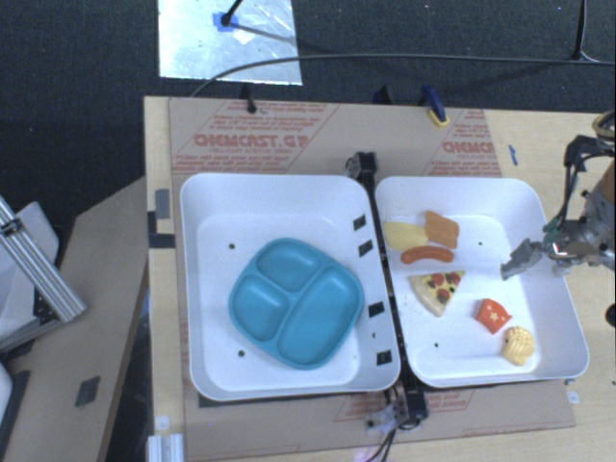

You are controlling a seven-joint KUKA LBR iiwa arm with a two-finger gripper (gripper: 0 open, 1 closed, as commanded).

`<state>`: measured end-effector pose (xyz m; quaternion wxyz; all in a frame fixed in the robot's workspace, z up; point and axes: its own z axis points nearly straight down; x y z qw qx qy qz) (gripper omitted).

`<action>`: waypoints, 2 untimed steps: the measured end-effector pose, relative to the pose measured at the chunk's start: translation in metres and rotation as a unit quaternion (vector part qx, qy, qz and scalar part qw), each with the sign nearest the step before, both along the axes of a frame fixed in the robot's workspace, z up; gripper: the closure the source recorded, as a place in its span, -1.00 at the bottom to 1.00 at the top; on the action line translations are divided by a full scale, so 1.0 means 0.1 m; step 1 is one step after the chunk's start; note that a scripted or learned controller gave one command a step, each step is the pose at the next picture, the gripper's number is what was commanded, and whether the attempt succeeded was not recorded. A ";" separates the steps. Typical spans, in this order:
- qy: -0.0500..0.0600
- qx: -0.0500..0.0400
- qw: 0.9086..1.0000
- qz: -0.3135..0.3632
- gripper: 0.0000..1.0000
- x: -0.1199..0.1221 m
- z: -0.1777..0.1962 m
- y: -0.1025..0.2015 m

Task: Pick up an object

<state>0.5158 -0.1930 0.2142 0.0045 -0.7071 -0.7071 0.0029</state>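
Note:
The right bin [539, 205] holds several toy foods. A yellow cheese wedge [404, 234], an orange piece [442, 228] and a red sausage [426, 255] lie at its back left. A pizza slice [436, 290] lies near the middle, with a red piece [492, 315] and a yellow corn cob [517, 346] at the front right. My gripper [512, 265] hangs over the right side of this bin, behind the red piece and to the right of the pizza slice. Nothing shows in its grasp.
The left bin [207, 210] holds a blue divided plate [295, 301]. A black hinge strip [377, 268] runs between the bins. Cardboard [260, 133] lies under both bins, and a foil sheet [226, 27] with a cable lies on the dark floor behind.

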 end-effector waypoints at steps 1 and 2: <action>-0.006 -0.001 1.000 0.002 -1.00 0.03 0.07 0.01; -0.004 -0.001 1.000 0.001 -1.00 0.07 -0.52 0.08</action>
